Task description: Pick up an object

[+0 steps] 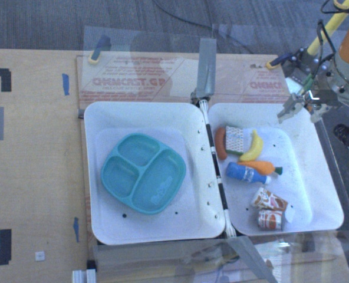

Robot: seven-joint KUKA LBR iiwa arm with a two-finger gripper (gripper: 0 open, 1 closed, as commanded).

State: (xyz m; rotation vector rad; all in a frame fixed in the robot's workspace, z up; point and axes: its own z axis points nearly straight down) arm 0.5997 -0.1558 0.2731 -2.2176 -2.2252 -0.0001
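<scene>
The right bin (328,184) holds several small items. A yellow banana (254,147) lies beside a speckled white packet (234,138) and a reddish sausage (220,142). Below them are an orange carrot (260,167) and a blue bottle (244,173). Two red-and-white cartons (269,200) (270,220) lie near the front. My gripper (297,115) hovers over the bin's far right corner, up and right of the banana, open with nothing between its fingers.
A teal divided plate (143,173) lies in the left bin (98,122). A grey bar (207,69) stands at the back between the bins. Cables and a yellow hose (333,19) hang by the arm at the top right.
</scene>
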